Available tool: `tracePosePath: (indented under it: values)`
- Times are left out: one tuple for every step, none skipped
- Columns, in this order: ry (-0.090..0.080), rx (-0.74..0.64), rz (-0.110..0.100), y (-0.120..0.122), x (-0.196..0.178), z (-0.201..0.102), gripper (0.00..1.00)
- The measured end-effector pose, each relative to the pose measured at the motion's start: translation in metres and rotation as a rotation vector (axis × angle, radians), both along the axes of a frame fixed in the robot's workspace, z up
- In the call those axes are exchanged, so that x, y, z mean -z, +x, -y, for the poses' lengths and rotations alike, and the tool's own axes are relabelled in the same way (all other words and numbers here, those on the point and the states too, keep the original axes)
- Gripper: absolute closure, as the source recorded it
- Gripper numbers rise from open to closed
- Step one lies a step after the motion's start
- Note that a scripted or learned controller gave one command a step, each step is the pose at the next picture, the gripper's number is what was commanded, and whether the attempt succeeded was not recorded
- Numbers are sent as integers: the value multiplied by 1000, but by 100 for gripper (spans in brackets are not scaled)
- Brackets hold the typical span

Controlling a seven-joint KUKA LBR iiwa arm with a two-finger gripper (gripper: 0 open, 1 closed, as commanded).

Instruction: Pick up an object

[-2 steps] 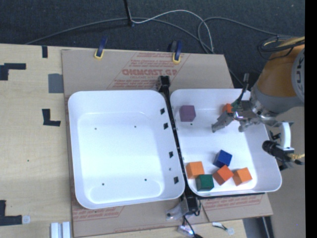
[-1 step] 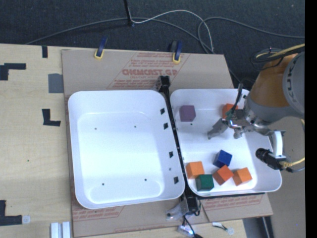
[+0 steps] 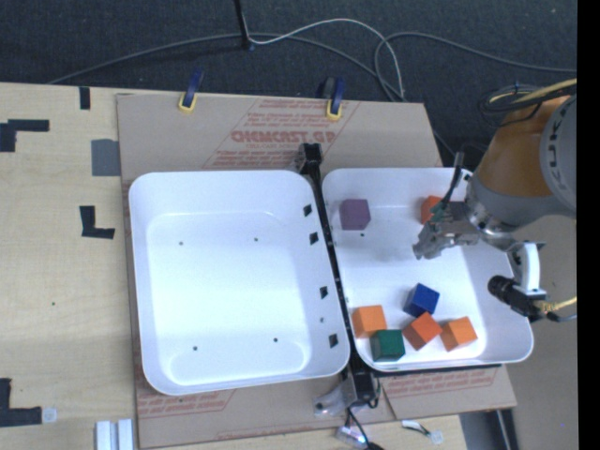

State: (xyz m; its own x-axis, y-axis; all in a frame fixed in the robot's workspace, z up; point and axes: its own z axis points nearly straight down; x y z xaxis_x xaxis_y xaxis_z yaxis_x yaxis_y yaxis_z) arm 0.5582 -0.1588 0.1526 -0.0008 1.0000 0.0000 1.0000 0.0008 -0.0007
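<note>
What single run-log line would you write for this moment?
arm: over right bin | gripper: near orange block, nothing seen held | purple block: apart | blue block: in front cluster

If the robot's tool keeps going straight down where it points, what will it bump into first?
Probably the bare white floor of the right plastic bin. The tool hangs beside the small orange cube, though depth is hard to judge here.

White bins (image 3: pixel 225 190); purple cube (image 3: pixel 354 214); blue cube (image 3: pixel 422 300); green cube (image 3: pixel 387 345).
</note>
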Motion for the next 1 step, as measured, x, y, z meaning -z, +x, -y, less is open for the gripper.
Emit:
tracePosePath:
  values:
    - [-1,1,5,-1,-60,6,100]
